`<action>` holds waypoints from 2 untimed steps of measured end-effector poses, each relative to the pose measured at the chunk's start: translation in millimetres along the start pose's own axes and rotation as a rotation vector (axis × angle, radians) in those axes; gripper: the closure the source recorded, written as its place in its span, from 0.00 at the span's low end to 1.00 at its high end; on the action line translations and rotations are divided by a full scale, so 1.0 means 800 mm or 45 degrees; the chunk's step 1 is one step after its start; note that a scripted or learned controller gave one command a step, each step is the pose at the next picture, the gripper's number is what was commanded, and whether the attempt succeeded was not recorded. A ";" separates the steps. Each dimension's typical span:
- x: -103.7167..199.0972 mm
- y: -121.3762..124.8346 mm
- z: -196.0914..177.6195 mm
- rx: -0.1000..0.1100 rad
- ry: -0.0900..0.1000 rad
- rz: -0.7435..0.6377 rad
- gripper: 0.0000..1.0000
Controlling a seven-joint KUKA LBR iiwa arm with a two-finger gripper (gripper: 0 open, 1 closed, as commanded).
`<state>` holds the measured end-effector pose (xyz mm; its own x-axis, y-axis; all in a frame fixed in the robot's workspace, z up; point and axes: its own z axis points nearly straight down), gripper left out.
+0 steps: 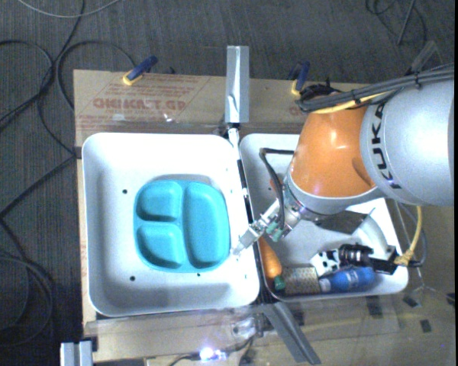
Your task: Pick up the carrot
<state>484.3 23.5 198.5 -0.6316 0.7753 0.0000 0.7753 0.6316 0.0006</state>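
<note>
Claw (261,231) sits low over the divider between bins, just above the carrot's top end; can't tell its state, too small and blurry. Left bin (107,166) holds teal divided tray (182,223). Right bin (253,147): carrot (271,261) lies against left wall, brush (299,280) beside it, then blue bottle (351,279).

Glossy white plastic bins (99,204); smooth turquoise plastic tray (182,223); matt carrot (271,260).
</note>
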 end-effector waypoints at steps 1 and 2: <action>0.041 0.030 0.020 0.008 0.001 0.578 0.00; 0.079 0.061 0.078 0.009 0.001 0.554 0.00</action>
<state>482.1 103.3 136.0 -0.2461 0.9692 -0.0006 0.9692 0.2461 -0.0062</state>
